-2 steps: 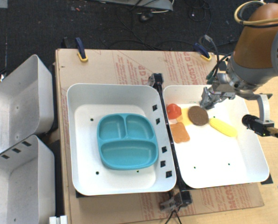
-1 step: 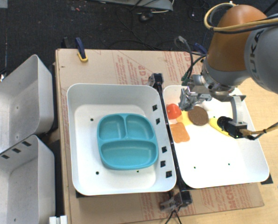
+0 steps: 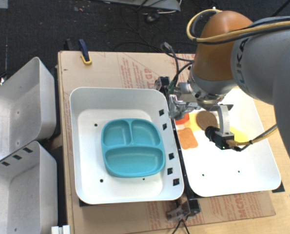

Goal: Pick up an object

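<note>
A camera looks down at a slant on a cardboard-covered worktop point(image 3: 120, 72) that carries two shallow white bins side by side. The left bin point(image 3: 81, 130) holds a teal divided plate point(image 3: 133, 147) with three compartments, lying flat near the bin's middle, right way up.

A grey robot arm point(image 3: 266, 57) with an orange band point(image 3: 222, 30) above the wrist reaches in from the right and hangs over the upper left part of the right bin point(image 3: 242, 174). Its end effector point(image 3: 178, 112) sits low over that bin, close to the wall shared with the left bin. Whether it is spread or pressed together cannot be told, as the wrist hides much of it.

Several small flat objects lie in the right bin around the wrist. An orange rectangular piece point(image 3: 187, 139) lies just below the end effector, near the dividing wall. A small red piece point(image 3: 183, 119) shows right at the end effector, partly covered. A brown round piece point(image 3: 206, 120) lies just to the right of it, under the wrist. A yellow piece point(image 3: 240, 138) peeks out further right, partly behind a black cable fitting point(image 3: 218, 138).

Black cables point(image 3: 176, 65) run from the wrist toward the back of the worktop. A blue and yellow clamp point(image 3: 85, 52) grips the cardboard's far left corner. Two more white bins point(image 3: 18, 111) stand off the worktop at the left.
</note>
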{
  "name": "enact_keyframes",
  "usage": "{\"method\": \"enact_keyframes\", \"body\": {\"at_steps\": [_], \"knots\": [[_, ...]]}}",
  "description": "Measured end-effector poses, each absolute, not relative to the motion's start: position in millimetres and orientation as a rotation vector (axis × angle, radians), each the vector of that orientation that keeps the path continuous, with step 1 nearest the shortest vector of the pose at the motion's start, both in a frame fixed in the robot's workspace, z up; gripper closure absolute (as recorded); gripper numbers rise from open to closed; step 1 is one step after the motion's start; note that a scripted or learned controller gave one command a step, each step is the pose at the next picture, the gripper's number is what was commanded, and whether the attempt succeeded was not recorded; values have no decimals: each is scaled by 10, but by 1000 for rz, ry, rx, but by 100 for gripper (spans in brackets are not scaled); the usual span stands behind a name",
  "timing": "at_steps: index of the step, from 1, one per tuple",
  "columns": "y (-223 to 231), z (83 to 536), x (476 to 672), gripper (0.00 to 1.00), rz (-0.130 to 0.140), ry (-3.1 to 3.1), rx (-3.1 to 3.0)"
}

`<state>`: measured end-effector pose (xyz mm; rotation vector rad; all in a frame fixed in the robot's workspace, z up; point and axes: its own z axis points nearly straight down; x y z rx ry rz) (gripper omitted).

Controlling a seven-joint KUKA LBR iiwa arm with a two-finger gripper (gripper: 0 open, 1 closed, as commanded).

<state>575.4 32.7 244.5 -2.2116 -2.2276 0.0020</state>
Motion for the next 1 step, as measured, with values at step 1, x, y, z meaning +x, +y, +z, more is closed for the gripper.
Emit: {"method": "enact_keyframes", "body": {"at_steps": [1], "knots": [[900,2322,5796,100,0,-2229,-2212]]}}
